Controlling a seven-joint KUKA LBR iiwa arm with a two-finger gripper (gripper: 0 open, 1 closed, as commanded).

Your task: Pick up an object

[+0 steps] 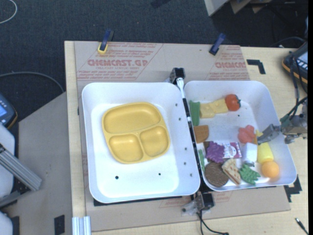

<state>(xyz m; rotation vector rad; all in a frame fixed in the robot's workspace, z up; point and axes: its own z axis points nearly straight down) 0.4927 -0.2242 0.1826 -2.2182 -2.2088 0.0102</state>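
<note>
Dark carpet surrounds a brown tabletop (146, 58) printed with red lettering, and two clamps grip its far edge. Two shallow white bins sit side by side on it. On the left side of the camera view, the left bin (98, 180) holds a yellow divided plate (135, 131) and nothing else that I can make out. The right bin (254, 89) carries the clutter: a tomato-like red piece (232, 102) beside a pale yellow block (212, 109), a green strip (195, 112), a brown square (201, 132), a purple bunch (215, 152), a dark round cookie (215, 174), a green leafy piece (249, 174), a pink-red piece (247, 134), a yellow cylinder (265, 152) and an orange ball (270, 169).

Reaching in from the right, the tool (268, 132) hangs over the right bin's near-right area, just beside the pink-red piece and above the yellow cylinder. Whether its grip is wide or narrow I cannot tell (the tip is small and blurred against the white floor), and nothing shows between its tips.

By my reading the task is barely begun: the tool is placed near candidates, but no object is lifted; every item appears to lie in the bin. Closing on one piece and raising it clear are both left to do.
</note>
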